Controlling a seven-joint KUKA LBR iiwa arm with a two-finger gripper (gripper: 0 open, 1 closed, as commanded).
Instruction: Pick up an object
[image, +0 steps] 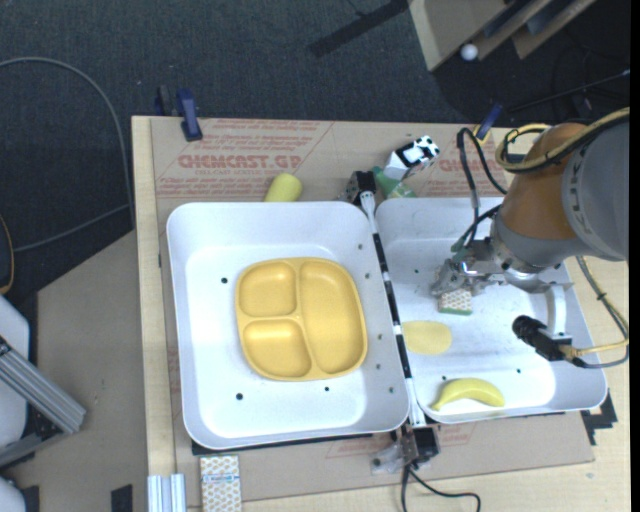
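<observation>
Two white bins share the bench: the left bin (200, 262), beside the right bin (505, 335), holds a yellow divided plate (300, 318). At the right bin's near edge lies a banana (468, 395), by its left wall a pale yellow disc (427, 337), near its middle a small checked block (457, 301). Just above the block hangs the gripper (455, 283); how open, I cannot tell. Likely the approach: next, descend and close squarely.

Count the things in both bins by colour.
Yellow: 3 (plate, banana, flat pale disc)
Pale, patterned: 1 (small block)
Total: 4
</observation>
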